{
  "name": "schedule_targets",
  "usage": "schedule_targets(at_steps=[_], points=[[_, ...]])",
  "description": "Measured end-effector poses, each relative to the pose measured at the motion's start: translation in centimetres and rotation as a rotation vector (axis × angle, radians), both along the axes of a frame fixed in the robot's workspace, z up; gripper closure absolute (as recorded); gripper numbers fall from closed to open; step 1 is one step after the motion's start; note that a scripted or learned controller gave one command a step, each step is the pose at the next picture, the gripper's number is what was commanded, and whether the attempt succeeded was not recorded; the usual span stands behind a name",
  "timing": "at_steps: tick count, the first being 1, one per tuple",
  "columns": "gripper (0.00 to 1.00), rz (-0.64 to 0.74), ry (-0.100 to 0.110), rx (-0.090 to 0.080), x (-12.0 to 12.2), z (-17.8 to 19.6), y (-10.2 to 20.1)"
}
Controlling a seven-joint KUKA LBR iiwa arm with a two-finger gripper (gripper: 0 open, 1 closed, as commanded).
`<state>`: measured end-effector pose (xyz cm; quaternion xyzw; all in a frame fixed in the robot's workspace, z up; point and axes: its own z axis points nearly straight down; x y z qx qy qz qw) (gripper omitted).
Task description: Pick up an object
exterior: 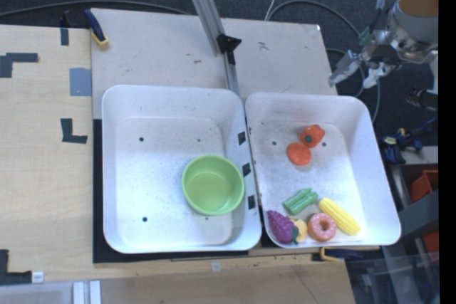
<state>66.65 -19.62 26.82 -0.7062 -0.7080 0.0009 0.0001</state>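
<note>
End effector (354, 72) hung above right bin's (370, 124) far corner, fingers spread, nothing held. We picked corn (339, 216) in near right corner: judged light, stiff, slick plastic; grip across its narrow middle. Doughnut (322, 226) touching it.

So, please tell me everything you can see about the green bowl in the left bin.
The green bowl is round, light green and looks like smooth plastic. It stands upright with its opening facing up, and nothing can be seen inside it. It rests on the floor of the left bin, in the part nearer the right wall and the front. Nothing else touches it. The end effector is far away, beyond the back right corner of the right bin.
</note>
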Motion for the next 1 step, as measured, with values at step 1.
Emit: schedule_targets(at_steps=[1], points=[[0.0, 0.0, 0.0, 0.0, 0.0, 0.0, -0.01]])
